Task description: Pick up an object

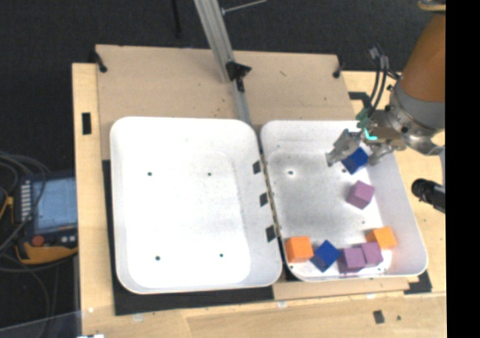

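My gripper (358, 151) hangs over the upper right part of the right bin (300, 142), with the arm coming in from the right. A blue cube (355, 160) sits between its two grey fingers, and the gripper is shut on it. Just below lies a lone purple cube (361, 195). Along the bin's near edge lie an orange cube (299, 248), a second blue cube (325, 255), two purple cubes (351, 259) (371, 254) and another orange cube (385, 237).
The left bin (187, 125) lies beside the right one. A slanted metal pole (214, 22) rises behind the bins. A handheld pendant (49, 213) with cables lies off the bench at the left.
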`<state>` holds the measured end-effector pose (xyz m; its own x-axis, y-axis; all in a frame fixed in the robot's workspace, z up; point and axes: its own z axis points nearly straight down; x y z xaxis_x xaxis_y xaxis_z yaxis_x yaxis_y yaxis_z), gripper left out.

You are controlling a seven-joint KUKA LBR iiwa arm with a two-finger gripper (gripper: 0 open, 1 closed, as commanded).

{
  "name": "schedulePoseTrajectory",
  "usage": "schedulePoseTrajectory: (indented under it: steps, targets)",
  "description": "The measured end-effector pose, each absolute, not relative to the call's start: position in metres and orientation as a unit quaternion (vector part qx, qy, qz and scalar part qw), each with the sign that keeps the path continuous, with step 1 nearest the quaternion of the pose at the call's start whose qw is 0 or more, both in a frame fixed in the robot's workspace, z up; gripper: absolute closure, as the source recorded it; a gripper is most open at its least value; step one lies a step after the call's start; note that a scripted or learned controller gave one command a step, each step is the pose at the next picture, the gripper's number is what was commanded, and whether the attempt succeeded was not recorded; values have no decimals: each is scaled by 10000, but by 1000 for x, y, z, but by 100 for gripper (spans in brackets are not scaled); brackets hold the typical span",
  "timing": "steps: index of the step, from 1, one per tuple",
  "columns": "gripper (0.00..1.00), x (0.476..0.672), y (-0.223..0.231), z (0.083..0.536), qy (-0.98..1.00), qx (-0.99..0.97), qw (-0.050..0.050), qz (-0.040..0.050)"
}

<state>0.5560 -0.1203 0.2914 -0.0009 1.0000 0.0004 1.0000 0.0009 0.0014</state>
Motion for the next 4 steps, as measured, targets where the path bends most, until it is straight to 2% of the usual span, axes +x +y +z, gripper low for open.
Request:
schedulePoseTrajectory:
  steps: [2, 3, 4]
  targets:
    - [0, 554, -121, 207, 7064, 7078, -12, -20]
    - [0, 544, -121, 159, 7067, 7075, -12, -18]
    - [100, 547, -121, 172, 7043, 7099, 16, 17]
